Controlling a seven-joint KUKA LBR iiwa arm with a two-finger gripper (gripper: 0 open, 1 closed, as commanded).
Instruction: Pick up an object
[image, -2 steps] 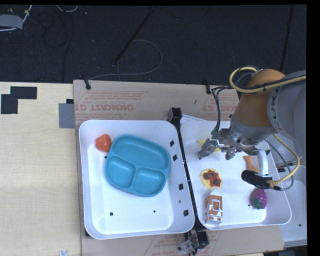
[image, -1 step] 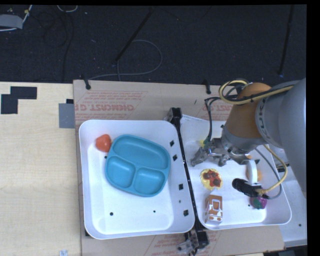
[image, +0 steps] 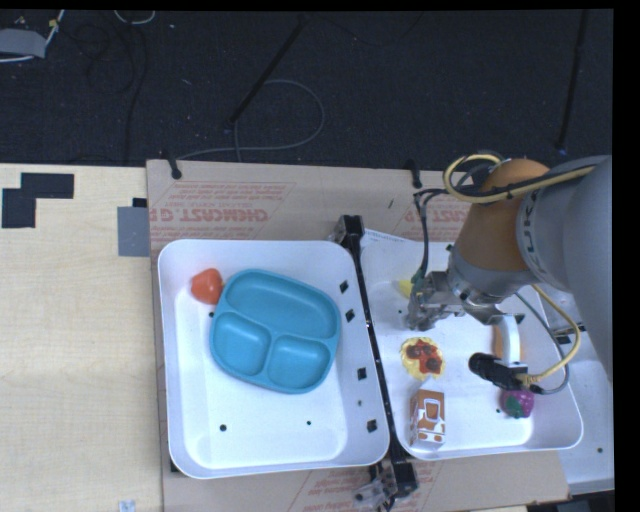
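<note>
My gripper (image: 424, 316) is low in the right bin (image: 560, 432), over its back left part. A small yellow thing (image: 405, 288) peeks out just left of it, mostly hidden. In front of the gripper lies a round yellow piece with red spots (image: 421, 357), a short way off and not touching it. An orange and white toy (image: 427, 418) rests near the bin's front wall. A purple and green toy (image: 518, 403) sits to the front right. I see nothing held by the gripper.
The left bin (image: 190, 440) holds a blue divided plate (image: 274, 330) and an orange ball (image: 207, 286) at its back left corner. A black divider (image: 368, 345) separates the two bins. The grey arm (image: 560, 230) covers the right bin's back right part.
</note>
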